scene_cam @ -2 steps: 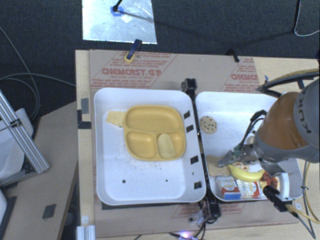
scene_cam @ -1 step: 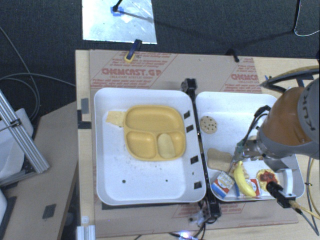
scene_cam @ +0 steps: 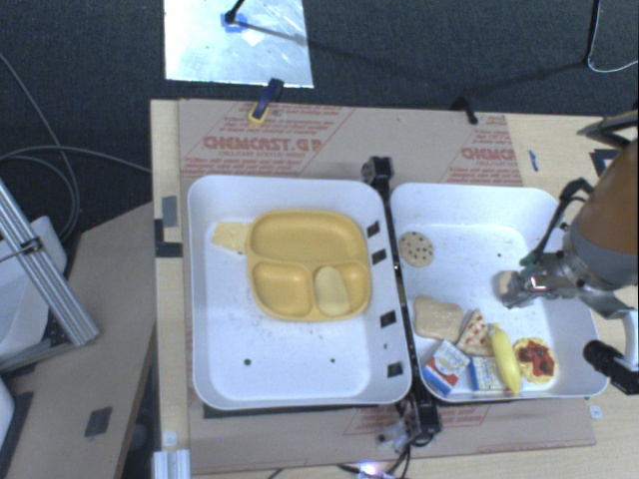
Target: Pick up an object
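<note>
**A:** What step is this, would you say?

**B:** The approach, I judge. The gripper hangs over the right bin, above bare white floor, and nothing sits between its fingers. Nothing is lifted yet.

**A:** Are the fingers spread or pressed together?

**B:** I cannot tell; the metal tip is too small and blurred.

**A:** Where are the things it could take?

**B:** Clustered at the near edge of the right bin: a slice of bread, a pizza slice touching it, a banana just beside that, a blue and white carton, and a red-topped piece beyond the banana. A round cookie lies alone, further up the bin. The left bin carries a yellow divided tray.

**A:** So what does the next move call for?

**B:** Choosing one target. The banana and pizza slice lie nearest, so the gripper needs to shift toward the near edge, line up across the piece, and descend. The crowding risks a nudge to a neighbour.

**A:** And the arm's pose?

**B:** The arm reaches in from the right, wrist bent down toward the bin floor.
</note>
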Robot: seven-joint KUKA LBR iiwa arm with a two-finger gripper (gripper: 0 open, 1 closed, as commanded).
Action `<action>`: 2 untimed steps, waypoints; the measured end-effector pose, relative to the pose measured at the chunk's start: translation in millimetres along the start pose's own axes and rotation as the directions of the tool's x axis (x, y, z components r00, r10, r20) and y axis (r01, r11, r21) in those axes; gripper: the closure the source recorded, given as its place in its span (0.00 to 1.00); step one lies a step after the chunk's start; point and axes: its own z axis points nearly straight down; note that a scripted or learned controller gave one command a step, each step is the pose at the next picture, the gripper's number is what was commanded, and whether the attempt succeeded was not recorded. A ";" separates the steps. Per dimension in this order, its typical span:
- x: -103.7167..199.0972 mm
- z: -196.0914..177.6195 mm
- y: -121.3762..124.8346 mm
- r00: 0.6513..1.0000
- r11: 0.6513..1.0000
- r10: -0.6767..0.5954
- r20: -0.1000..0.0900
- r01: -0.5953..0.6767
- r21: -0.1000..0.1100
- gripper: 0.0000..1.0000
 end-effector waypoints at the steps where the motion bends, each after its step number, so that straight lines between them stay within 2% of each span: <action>1: 21.2 24.5 40.8 1.000 1.000 -0.008 -0.004 0.008 0.007 1.00; 2: 19.6 23.7 39.1 1.000 1.000 -0.005 -0.004 0.005 0.008 0.00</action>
